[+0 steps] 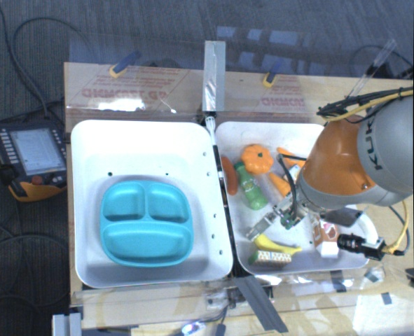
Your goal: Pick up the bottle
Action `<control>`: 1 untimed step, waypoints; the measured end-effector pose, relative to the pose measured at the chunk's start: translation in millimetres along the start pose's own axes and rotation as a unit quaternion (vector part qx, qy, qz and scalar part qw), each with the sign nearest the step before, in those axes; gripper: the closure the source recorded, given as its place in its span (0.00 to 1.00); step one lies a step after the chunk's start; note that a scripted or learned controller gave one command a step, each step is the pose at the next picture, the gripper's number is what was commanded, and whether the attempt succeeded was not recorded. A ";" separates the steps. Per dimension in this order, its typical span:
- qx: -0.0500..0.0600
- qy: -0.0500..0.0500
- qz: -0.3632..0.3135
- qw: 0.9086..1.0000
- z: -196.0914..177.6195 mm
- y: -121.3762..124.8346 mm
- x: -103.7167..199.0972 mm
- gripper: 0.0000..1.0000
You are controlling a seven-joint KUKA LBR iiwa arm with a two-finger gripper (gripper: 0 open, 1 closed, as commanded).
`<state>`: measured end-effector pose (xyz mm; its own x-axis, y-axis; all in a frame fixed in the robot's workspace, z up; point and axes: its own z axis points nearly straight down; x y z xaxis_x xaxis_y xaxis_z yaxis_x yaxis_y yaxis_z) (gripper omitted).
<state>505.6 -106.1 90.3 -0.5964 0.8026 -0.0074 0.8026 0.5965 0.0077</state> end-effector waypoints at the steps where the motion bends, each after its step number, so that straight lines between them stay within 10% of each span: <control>1: -0.002 -0.003 -0.173 0.985 -0.8 -35.7 -24.2 0.00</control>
<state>491.3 -146.8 91.0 -0.8339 0.5517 -0.0152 0.5516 0.8341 0.0070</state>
